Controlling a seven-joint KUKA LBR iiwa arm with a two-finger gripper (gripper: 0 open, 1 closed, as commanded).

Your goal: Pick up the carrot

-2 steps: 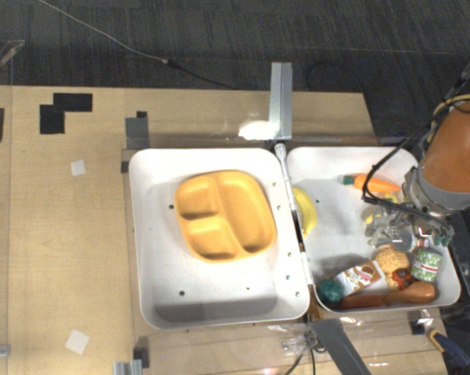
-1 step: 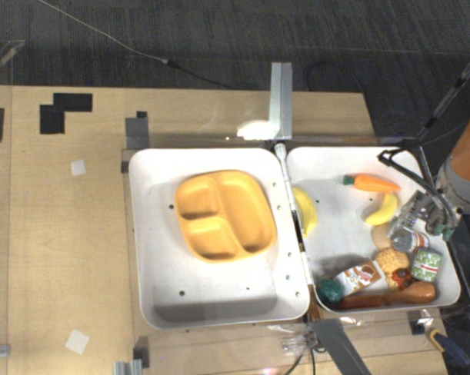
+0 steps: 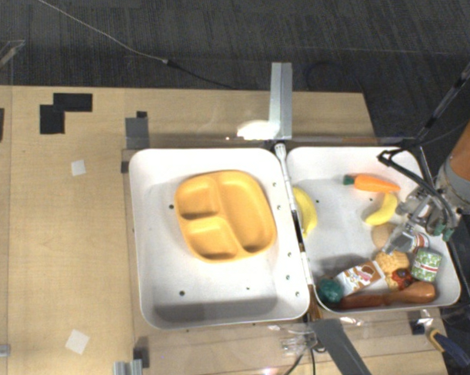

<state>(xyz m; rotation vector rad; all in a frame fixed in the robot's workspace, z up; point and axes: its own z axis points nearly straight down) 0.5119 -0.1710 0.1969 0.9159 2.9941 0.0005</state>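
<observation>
The approach step is in hand: the gripper (image 3: 416, 224) hangs at the right of the frame, fingers spread, pinching nothing. The carrot (image 3: 371, 183), a smooth orange cone with a green end, lies in the right bin (image 3: 326, 160), above it in the frame. I judge the next move must go up to it, avoiding the curved yellow banana (image 3: 382, 209) between them.

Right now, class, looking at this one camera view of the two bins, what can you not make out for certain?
- Hand: small and blurred over the right bin; open or shut is unreadable.
- Arm: cut off by the right edge.
- Pale item below the banana: partly covered by the hand; identity unclear.
- Packet and can: labels too small to read.
- Carrot: plain, apart from the hand.
</observation>
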